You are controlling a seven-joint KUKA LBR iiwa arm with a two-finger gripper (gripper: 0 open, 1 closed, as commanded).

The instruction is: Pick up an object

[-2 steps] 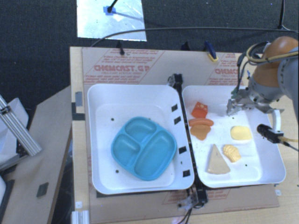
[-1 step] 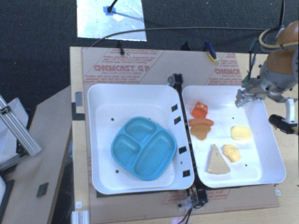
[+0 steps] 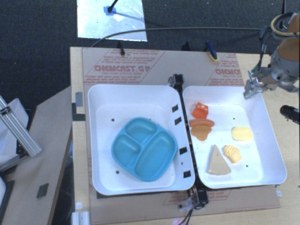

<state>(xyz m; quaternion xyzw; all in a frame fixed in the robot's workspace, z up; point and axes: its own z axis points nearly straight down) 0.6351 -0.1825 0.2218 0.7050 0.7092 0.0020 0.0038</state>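
The right bin point(image 3: 269, 125) holds several toy foods. A red-orange block point(image 3: 200, 110) lies at the back left, with a reddish sausage point(image 3: 201, 123) and a brown pear-shaped piece point(image 3: 200, 133) just in front of it. A pale yellow oval point(image 3: 242, 134) sits mid-right. A beige wedge point(image 3: 218, 162) and a small yellow ridged piece point(image 3: 232, 153) lie toward the front. My gripper point(image 3: 251, 90) hangs over the bin's back right corner, well away from every piece, with nothing seen in it.
The left bin point(image 3: 101, 125) carries a blue divided plate point(image 3: 144, 148). Black clips point(image 3: 182, 136) line the wall between the bins. A blue clamp point(image 3: 212, 51) and cables lie on the board behind. A metal rail point(image 3: 18, 130) juts in at the left.
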